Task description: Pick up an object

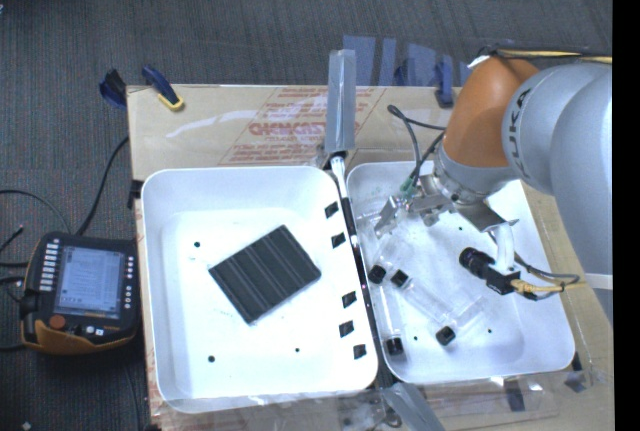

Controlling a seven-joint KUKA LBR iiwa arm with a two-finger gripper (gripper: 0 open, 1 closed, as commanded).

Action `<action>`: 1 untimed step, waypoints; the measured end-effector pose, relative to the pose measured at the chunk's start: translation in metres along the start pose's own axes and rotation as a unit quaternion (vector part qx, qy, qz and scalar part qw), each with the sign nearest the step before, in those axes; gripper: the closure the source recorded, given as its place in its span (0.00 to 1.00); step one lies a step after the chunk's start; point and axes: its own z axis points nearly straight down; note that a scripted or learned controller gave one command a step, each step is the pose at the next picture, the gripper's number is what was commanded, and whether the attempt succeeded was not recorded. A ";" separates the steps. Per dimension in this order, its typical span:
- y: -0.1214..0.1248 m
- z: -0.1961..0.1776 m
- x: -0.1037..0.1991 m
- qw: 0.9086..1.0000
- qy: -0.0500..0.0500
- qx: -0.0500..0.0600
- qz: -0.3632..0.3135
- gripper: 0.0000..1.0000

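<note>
Object: dark ribbed slab (265,272) lying flat in the left bin (165,209).
Hand: hand (415,284) low in the right bin (545,319), well apart from slab.
Grip: cannot tell.

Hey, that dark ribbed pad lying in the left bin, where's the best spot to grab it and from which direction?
The dark ribbed pad lies flat and skewed on the left bin floor, well apart from the walls. Probably best to come straight down from above and pinch across its shorter width, fingers over the two long edges, turned to match its skew.
</note>
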 end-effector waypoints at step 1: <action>0.000 0.000 0.000 1.000 0.000 0.000 0.000 0.00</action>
